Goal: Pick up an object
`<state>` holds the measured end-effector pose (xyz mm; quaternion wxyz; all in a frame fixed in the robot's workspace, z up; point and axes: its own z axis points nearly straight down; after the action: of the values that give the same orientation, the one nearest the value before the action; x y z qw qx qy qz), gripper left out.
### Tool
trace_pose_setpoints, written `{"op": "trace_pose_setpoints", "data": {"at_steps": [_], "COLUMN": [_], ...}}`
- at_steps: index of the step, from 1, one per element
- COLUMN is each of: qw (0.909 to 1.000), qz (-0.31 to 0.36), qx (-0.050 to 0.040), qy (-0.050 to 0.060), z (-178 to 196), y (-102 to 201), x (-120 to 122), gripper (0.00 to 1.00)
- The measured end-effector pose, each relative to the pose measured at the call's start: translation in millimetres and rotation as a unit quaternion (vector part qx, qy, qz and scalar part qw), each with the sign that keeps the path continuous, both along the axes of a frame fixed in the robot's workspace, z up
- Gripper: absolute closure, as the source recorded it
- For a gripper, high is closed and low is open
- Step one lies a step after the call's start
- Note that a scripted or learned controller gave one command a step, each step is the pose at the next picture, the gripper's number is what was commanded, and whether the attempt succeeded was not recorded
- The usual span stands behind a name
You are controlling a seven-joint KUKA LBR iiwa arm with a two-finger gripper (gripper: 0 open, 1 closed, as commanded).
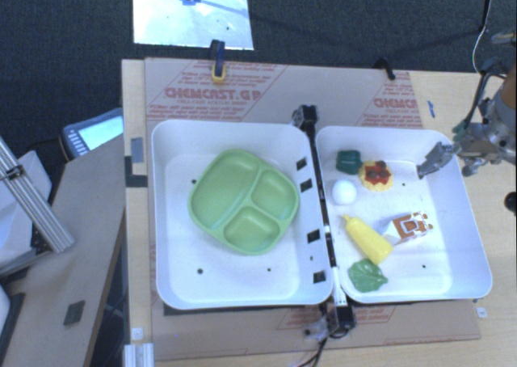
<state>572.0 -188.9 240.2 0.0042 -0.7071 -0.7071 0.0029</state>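
The gripper [440, 159] hovered at the upper right of the right bin [472, 232]; whether it was wide or narrow could not be told. Centre-right in the frame lay a dark green piece [348, 161], a red-and-yellow toy [376, 175], a white ball [345, 191], a yellow bottle [368, 238], a carton [411, 227] and a green leaf [367, 276]. The left bin [174, 143] held a green tray [243, 200].

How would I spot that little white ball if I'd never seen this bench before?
Look in the right-hand shallow white bin, near its left wall. The small white ball lies there, below the dark green block and above the yellow banana-shaped toy. It is the one plain white, perfectly round item.
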Motion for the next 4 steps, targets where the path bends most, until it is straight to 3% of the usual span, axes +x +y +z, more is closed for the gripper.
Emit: {"op": "trace_pose_setpoints", "data": {"at_steps": [1, 3, 4], "qw": [1.0, 1.0, 1.0], "qz": [0.002, 0.0, 0.001], "qx": [-0.0012, -0.0005, -0.0007], "qy": [-0.006, -0.003, -0.004], "z": [7, -115, -158], "y": [1, -8, -7], "x": [3, 5, 5], "gripper": [0.0, 0.0, 0.0]}}
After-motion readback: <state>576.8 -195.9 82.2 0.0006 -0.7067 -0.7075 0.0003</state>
